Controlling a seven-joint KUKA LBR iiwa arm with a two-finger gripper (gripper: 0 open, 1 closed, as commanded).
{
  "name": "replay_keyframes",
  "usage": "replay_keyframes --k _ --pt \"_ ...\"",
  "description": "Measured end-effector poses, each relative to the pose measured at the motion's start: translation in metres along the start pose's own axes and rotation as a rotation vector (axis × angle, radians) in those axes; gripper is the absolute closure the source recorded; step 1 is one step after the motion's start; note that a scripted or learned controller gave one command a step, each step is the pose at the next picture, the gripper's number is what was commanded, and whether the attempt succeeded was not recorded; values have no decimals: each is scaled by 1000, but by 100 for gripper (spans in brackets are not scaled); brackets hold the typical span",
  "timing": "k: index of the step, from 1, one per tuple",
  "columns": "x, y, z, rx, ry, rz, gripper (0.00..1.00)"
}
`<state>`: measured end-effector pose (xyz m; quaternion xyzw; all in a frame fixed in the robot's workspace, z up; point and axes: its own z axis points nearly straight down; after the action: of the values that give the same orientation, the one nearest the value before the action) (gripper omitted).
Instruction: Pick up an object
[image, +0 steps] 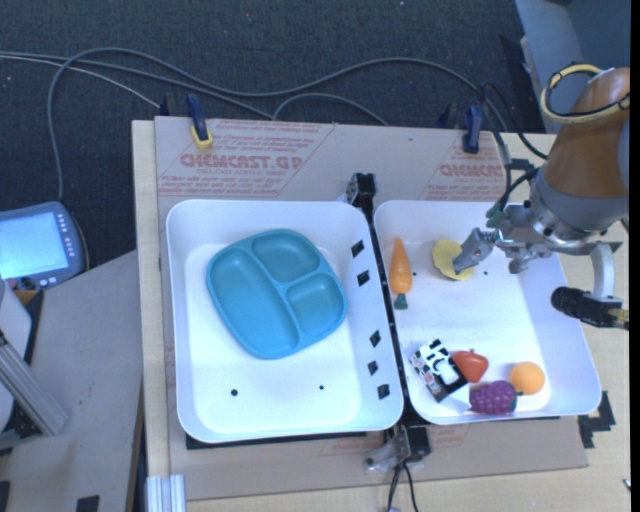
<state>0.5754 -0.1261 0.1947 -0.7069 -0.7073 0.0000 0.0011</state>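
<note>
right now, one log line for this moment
arm: over right bin | gripper: at yellow item | grasp: unclear | plate: left bin

The grey two-finger gripper (470, 257) hangs over the right white bin (560, 335); its fingers' state is unclear. A flat yellow toy piece (447, 256) lies touching the fingertips; a small orange plastic carrot (400, 268) lies beyond it, farther from the fingers.

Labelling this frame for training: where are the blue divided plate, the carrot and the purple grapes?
blue divided plate (277, 292): camera view, its central ridge.
carrot (400, 266): camera view, mid orange body.
purple grapes (493, 398): camera view, centre of bunch.
</note>
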Motion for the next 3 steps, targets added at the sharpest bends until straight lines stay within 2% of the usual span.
replay_keyframes --k 2,3 --pt "11 10 92 5 0 -1 0" --pt "12 9 111 3 0 0 0"
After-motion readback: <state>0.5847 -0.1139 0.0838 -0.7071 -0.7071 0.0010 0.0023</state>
